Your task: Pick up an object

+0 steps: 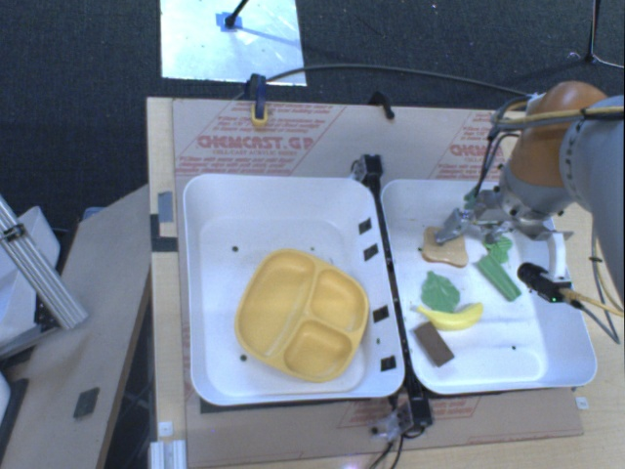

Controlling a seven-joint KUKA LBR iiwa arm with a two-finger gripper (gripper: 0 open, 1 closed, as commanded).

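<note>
Over the right bin (576, 360), arm (586, 154) comes in from the right side — orange band above the wrist, grey body. Gripper (457, 231) is low, near the bin's upper-left area, metal fingers pointing left and down toward the toast slice (444, 247). Fingertips look to be touching or just above the top edge of the toast; can't tell which. Can't tell whether the jaws are apart or together — the angle and blur hide the gap. Nothing visibly clamped between them.

Right bin contents:
- toast slice, tan, upper left part of the bin, right at the gripper
- green leafy piece (440, 290), just below the toast
- yellow banana (452, 316), just below the leafy piece, touching or nearly so
- brown block (433, 343), near the bin's lower-left corner, below the banana
- green stalk-shaped piece (499, 272), right of the toast, lying diagonally, partly under the wrist

Left bin (210, 262) holds 1 yellow divided tray (301, 313) with 3 compartments, sitting flat, slightly rotated.

Both bins sit side by side on the bench (166, 154) — black clips along the shared edge.
</note>
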